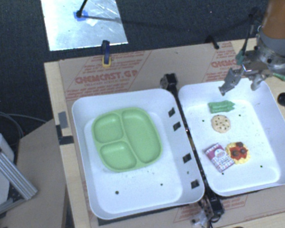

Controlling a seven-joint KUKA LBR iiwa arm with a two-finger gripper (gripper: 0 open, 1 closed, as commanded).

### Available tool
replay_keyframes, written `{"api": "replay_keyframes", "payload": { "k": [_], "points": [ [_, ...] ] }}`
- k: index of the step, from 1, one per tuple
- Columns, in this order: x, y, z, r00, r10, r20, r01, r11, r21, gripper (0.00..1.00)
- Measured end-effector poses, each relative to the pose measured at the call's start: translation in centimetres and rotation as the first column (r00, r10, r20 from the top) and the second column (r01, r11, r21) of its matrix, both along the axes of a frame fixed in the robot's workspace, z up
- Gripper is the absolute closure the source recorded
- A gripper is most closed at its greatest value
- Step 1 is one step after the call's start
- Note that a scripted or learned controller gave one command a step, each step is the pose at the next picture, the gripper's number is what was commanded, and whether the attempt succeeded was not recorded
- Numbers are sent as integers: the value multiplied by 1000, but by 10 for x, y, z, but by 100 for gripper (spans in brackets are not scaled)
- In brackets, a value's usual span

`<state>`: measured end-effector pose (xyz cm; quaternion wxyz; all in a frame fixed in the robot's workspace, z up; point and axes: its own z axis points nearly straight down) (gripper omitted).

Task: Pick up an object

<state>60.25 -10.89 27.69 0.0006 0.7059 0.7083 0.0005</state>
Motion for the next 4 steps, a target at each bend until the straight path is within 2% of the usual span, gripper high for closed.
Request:
{"api": "replay_keyframes", "payload": {
  "k": [1, 2, 3, 4],
  "points": [
    [-37, -28, -110, 1000, -6, -9, 6, 1000, 1, 0],
    [8, -17, -197, 1000, 2, -2, -2, 1000, 0, 0],
    [10, -19, -180, 1000, 1, 7, -1, 1000, -2, 100],
    [9, -19, -180, 1000, 1, 6, -1, 1000, -1, 0]
  ]
}}
